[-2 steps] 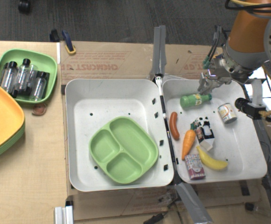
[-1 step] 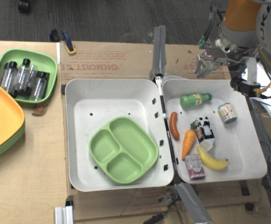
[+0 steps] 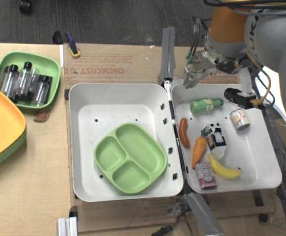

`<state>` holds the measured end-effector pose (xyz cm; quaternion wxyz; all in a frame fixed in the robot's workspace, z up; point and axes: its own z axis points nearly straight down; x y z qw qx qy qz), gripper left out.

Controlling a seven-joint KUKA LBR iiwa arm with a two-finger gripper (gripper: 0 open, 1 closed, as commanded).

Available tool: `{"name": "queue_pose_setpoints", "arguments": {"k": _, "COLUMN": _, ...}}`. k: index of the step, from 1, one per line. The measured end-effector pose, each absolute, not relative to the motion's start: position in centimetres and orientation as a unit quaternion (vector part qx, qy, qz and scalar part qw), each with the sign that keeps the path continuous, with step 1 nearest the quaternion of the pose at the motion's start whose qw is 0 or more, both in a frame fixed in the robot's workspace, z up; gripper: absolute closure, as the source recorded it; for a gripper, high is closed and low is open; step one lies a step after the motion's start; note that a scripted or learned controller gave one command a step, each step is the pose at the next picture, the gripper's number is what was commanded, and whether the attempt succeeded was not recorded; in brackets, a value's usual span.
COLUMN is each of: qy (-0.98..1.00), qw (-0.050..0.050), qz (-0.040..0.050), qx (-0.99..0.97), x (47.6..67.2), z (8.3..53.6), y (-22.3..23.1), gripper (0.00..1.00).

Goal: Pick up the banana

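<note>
The yellow banana (image 3: 223,167) lies in the right bin (image 3: 261,181), near its front edge, curving from a black-and-white packet down toward the right. My gripper (image 3: 196,76) hangs over the bin's back left corner, well behind the banana and just behind a green bottle (image 3: 206,105). Its fingers look open, with nothing between them.
Around the banana lie a carrot (image 3: 198,150), a pink carton (image 3: 206,175), a black-and-white packet (image 3: 215,135), a red sausage (image 3: 184,132) and a small can (image 3: 239,119). The left bin (image 3: 83,112) holds a green divided plate (image 3: 130,157). A green tray of bottles (image 3: 28,80) and orange plates (image 3: 0,127) sit at far left.
</note>
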<state>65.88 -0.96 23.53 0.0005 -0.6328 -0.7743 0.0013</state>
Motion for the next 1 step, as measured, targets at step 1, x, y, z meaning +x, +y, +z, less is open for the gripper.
{"name": "queue_pose_setpoints", "arguments": {"k": 1, "qy": -0.695, "qw": 0.001, "qz": 0.0019, "qx": -0.719, "x": 59.75, "z": 19.02, "y": -0.98, "gripper": 1.0}}
